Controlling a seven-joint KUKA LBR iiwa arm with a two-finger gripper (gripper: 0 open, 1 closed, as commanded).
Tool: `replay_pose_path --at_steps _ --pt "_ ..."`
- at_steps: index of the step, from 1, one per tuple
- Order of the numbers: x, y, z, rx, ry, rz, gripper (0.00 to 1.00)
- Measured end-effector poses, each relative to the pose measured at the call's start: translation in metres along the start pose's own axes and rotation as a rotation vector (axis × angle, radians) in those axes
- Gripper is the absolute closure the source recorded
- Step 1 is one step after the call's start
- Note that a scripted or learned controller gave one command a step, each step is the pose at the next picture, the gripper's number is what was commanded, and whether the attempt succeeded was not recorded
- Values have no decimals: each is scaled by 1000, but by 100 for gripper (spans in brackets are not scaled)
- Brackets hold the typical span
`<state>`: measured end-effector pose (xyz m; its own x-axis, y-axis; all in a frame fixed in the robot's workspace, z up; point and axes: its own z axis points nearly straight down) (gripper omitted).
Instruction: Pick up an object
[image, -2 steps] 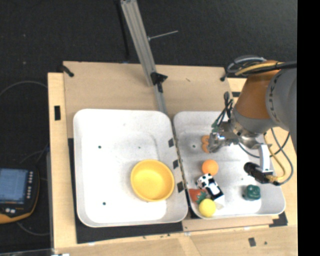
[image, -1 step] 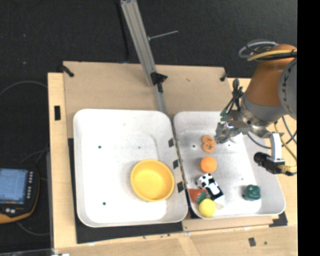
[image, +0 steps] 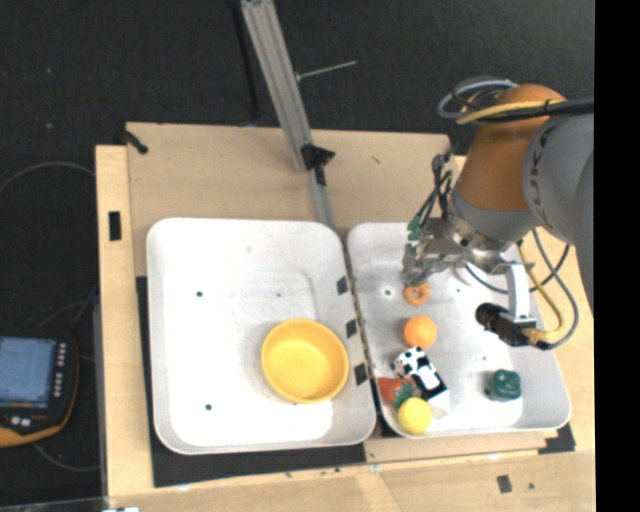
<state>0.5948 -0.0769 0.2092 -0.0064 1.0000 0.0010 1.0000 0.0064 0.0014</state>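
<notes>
- Reaching in from the right, the grey arm (image: 520, 170) with its orange band hangs over the back part of the right bin (image: 545, 400).
- Its gripper (image: 420, 268) points down at the bin floor, close above a small orange ring-shaped piece (image: 417, 293); whether the gripper is released or clenched cannot be told from this slant, and nothing can be seen gripped in it.
- Candidate objects all lie in the right bin. The small orange ring-shaped piece sits nearest the gripper, towards the bin's back left.
- An orange ball (image: 421, 331) lies just in front of that piece, apart from it.
- A black-and-white object (image: 421, 372) lies nearer the front, beside a red object (image: 391, 389) and a yellow ball (image: 414, 415) crowded into the front left corner.
- A dark green object (image: 503, 385) rests alone towards the front right of the same bin, well apart from the others.
- A black fitting (image: 500, 322) with cables, part of the arm's hardware, shows over the bin's right half.
- The left bin (image: 200, 270) holds a yellow bowl (image: 304, 360), upright, near its front right.
- Both bins sit side by side on a tan bench (image: 220, 170); a grey pole (image: 285, 90) slants in from the top.
</notes>
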Motion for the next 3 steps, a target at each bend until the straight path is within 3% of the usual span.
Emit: replay_pose_path --at_steps 1,2,3 --pt "43 7 -15 1 -1 3 100" --pt "105 6 -18 -1 1 -2 100" --pt "158 21 -23 1 1 1 100"
